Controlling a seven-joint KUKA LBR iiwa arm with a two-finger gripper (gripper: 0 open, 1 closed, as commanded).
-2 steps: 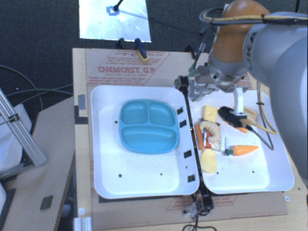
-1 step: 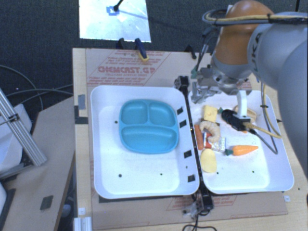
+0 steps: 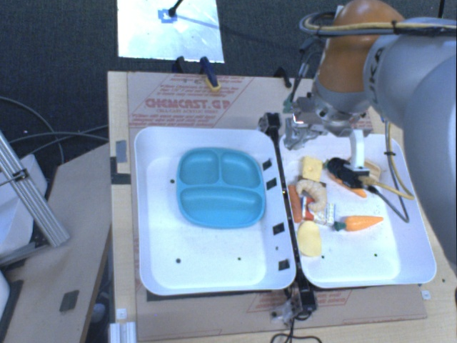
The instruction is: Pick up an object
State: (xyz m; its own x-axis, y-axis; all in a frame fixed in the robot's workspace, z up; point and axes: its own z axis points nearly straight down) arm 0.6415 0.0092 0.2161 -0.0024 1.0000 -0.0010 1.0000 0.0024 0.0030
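A blue divided plate (image 3: 218,189) lies in the middle of the left white bin (image 3: 161,263). Behind that bin, a brown cardboard sheet (image 3: 189,100) with red lettering covers the table (image 3: 78,191), and a shiny square panel (image 3: 168,20) sits farther back.

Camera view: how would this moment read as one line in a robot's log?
task: pick up an object | gripper: over right bin's far left corner | held: nothing seen | carrot, other food: in right bin | blue plate: left bin
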